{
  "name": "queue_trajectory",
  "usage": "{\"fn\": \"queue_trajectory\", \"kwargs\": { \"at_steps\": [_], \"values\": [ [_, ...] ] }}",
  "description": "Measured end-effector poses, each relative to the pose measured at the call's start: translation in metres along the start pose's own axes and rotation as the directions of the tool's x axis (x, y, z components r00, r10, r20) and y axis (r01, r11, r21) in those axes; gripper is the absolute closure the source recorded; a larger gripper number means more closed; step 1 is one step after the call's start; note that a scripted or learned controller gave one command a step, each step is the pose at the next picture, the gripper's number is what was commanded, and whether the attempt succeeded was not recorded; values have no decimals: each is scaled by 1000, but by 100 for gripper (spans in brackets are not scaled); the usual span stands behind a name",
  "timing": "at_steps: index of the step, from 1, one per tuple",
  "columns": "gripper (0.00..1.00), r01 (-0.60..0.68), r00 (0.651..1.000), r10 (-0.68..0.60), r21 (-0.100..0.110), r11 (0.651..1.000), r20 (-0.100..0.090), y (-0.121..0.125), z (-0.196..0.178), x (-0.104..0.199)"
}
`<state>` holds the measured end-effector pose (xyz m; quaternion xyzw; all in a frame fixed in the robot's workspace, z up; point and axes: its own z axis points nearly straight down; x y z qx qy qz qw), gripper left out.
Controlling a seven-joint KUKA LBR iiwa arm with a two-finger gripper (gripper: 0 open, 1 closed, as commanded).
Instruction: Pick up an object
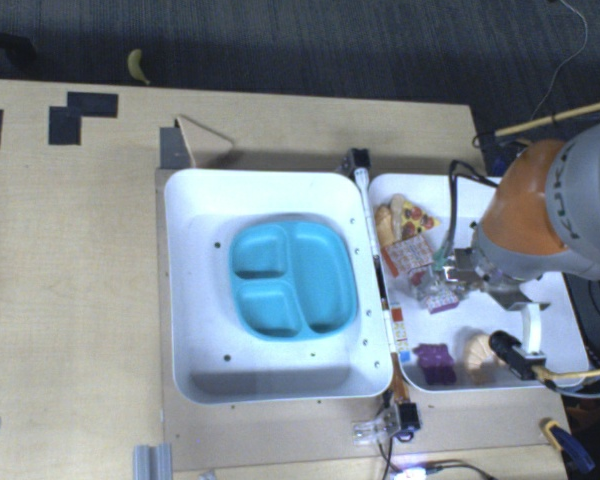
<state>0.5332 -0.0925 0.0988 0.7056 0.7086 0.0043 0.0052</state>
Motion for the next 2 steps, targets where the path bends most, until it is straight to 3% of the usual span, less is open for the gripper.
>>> {"fn": "queue_trajectory", "kwargs": {
  "at_steps": [1,2],
  "values": [
    [100,2,1000,-2,9,1000,-3,4,-87,67],
    [100,3,1000,-3,11,1000,-3,33,-96,139]
  ]
}}
